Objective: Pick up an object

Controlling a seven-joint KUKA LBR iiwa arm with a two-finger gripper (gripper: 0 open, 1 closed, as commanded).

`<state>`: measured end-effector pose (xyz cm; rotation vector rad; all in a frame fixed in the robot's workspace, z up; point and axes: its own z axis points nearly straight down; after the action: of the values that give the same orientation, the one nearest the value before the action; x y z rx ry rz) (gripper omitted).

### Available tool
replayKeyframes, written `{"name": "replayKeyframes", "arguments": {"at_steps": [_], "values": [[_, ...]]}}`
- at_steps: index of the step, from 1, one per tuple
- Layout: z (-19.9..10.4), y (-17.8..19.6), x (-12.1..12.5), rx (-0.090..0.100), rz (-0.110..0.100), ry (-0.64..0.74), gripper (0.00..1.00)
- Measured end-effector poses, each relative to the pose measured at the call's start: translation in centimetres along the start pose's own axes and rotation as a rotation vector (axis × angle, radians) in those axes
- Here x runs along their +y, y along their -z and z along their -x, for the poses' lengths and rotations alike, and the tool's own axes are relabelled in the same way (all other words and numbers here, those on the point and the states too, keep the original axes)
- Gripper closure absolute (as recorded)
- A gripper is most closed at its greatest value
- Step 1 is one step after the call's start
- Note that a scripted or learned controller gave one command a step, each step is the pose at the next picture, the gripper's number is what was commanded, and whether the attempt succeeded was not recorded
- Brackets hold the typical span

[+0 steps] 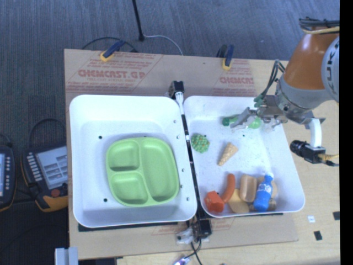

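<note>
Gripper (pixel 242 120): hanging over the far part of the right bin (pixel 287 153), fingers spread on either side of a small green piece (pixel 253 123); whether they are touching it cannot be told. Lying nearer in that bin: green ball (pixel 199 143), cone (pixel 226 153), carrot (pixel 229 186), bottle (pixel 264 192). Sitting in the left bin (pixel 88 115): green tray (pixel 143 171).

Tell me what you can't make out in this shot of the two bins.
- Gripper, camera view: fingers too small and blurred to judge.
- Green object beside it: partly covered by the gripper, identity unclear.
- Arm: cut off by the right edge.
- Blue bottle: label too small to read.
</note>
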<state>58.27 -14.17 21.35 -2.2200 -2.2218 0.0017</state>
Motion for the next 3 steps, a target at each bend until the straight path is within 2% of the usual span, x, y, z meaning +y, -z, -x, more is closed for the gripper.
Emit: {"name": "replayKeyframes", "arguments": {"at_steps": [1, 2, 3], "values": [[-2.1, -12.1, -7.5, 0.000, 0.001, 0.164, 0.00], [-3.0, -12.4, -9.3, -0.013, 0.017, 0.404, 0.00], [-3.0, -11.4, -9.2, -0.011, 0.019, 0.402, 1.00]]}}
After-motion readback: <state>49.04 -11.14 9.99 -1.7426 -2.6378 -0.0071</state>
